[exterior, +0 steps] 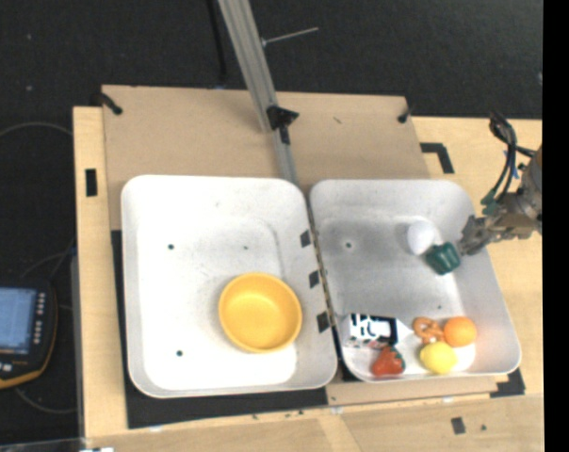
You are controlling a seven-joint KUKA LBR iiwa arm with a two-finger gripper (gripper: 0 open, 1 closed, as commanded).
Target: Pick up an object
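Note:
My gripper (475, 236) reaches in over the right rim of the right bin (379, 205). A small dark green object (443, 258) lies right at its tip, touching or nearly touching it; I cannot make out whether it is gripped. A white rounded object (419, 236) sits just left of the green one. Along the bin's front edge lie a black and white item (371, 329), a red strawberry-like piece (388, 362), a yellow lemon-like fruit (438, 357), an orange fruit (461, 331) and a small orange curled piece (426, 327).
The left bin (171, 224) holds a yellow bowl (259, 312) near its front. A slanted metal rod (256, 73) runs from the top down to the gap between the bins. A handheld control pendant (16, 332) lies at far left.

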